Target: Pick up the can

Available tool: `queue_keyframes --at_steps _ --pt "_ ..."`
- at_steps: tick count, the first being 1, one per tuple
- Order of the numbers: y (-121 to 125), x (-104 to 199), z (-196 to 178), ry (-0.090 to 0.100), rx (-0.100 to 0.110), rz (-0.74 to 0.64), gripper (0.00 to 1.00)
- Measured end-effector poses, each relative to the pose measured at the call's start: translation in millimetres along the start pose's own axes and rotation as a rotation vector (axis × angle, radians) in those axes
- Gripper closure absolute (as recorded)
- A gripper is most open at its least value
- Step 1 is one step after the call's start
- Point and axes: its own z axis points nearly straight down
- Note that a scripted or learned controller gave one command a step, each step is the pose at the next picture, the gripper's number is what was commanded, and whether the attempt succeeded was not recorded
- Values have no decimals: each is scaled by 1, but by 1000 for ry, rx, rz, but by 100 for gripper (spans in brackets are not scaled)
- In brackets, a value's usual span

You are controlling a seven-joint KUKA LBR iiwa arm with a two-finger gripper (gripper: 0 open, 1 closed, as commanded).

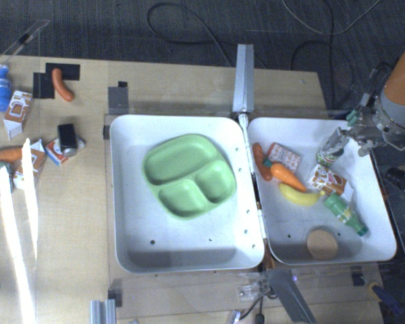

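Over the right white bin (385, 245), the gripper (339, 144) hangs with fingers clamped on the crumpled silver can (326, 156); lifting straight, slowly, should clear the carton (326, 179).

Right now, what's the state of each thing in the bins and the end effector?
Can: tilted, at the end effector's tips.
End effector: low over the right bin.
Green bottle: lying down.
Carrot: lying flat.
Banana: lying flat.
Green tray: upright in the left bin.
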Motion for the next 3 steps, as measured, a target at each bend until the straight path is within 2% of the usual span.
queue_keyframes --at_steps 1,2,3 --pt "30 -3 93 -2 -2 7 0" --pt "31 -1 82 -3 -3 0 100" --pt "32 -1 82 -4 -5 0 0"
